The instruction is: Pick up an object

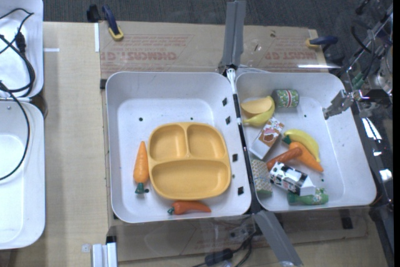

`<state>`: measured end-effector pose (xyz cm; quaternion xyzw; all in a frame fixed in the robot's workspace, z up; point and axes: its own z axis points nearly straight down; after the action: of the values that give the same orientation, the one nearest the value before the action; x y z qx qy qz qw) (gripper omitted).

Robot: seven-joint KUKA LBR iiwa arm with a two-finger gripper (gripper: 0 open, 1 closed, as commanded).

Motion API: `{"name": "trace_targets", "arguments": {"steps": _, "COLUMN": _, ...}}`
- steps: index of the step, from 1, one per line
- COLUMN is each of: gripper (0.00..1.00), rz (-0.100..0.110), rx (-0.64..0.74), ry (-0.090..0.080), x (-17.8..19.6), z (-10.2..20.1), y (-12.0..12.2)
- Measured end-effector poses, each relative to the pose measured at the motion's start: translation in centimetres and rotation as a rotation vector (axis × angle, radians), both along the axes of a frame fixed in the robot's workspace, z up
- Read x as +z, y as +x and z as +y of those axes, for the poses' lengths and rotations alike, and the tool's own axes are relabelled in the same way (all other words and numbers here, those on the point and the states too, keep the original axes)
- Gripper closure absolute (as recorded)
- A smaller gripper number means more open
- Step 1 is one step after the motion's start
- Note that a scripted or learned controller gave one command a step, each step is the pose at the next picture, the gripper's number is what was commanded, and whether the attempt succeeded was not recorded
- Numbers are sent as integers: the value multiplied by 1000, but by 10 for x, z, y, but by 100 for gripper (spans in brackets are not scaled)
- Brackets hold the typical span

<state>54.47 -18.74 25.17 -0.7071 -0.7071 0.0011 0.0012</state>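
A: Where's the gripper (pixel 337 104)?
B: At the right bin's (pixel 350 169) edge, carrying nothing, probably between tries.
A: Targets?
B: Banana (pixel 304 141) and carrots (pixel 294 156) sit below-left, unreached.

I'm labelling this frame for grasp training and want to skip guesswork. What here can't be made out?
- Gripper, camera view: small and low-contrast at the right white bin's rim; finger state unreadable.
- Arm: cut off by the right edge.
- Small red-and-white printed carton: print too small to read.
- Black-and-white toy block: partly covers the green packet; both too small to identify.
- Green can: label blurred.
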Motion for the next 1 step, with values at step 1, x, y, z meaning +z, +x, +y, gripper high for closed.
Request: {"name": "trace_targets", "arguments": {"steps": 1, "gripper": 0, "rz": 0, "rx": 0, "ry": 0, "x": 0, "z": 0, "y": 0}}
